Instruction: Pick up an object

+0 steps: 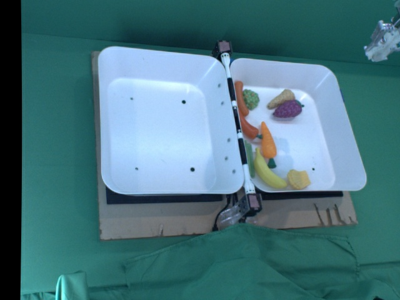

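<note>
Up at the far right, the end effector (pixel 382 41) hangs well clear of both bins (pixel 340 99).

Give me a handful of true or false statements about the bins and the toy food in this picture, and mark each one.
1. All the toy food lies in the right bin. True.
2. The banana lies at the far end of its bin. False: it lies at the near end, beside the yellow piece.
3. The purple grapes touch the tan piece. True.
4. The gripper is down inside a bin. False: it sits off the bins, at the upper right.
5. The carrot lies in the left bin. False: right bin.
</note>
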### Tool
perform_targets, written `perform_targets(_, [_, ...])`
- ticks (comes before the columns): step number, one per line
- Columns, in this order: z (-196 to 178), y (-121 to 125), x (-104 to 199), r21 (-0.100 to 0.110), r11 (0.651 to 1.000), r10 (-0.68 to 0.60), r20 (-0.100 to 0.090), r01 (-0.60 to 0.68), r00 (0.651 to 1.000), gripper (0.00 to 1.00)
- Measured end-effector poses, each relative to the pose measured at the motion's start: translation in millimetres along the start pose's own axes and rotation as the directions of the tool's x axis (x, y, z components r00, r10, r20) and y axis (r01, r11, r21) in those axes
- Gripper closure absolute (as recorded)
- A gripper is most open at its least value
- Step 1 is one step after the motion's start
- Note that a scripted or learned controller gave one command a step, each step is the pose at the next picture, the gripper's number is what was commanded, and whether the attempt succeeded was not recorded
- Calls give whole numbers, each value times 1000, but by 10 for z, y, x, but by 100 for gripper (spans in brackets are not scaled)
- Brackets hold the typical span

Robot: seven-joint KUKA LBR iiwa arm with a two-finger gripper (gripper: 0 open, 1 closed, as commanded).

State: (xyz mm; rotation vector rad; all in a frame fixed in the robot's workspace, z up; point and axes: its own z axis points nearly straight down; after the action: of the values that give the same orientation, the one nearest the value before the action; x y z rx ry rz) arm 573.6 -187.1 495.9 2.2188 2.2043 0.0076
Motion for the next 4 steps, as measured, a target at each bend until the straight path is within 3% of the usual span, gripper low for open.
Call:
perform_targets(1, [4,-1,-3,1,1000,1,0,-1,1000,0])
perform_targets(2, [684,507,14,15,1000,-5,-5,5,1000,0])
perform_targets(3, [491,495,0,3,1000,0,0,0,1000,100])
perform_targets(4, [-11,379,4,4,1000,-3,-3,3,1000,100])
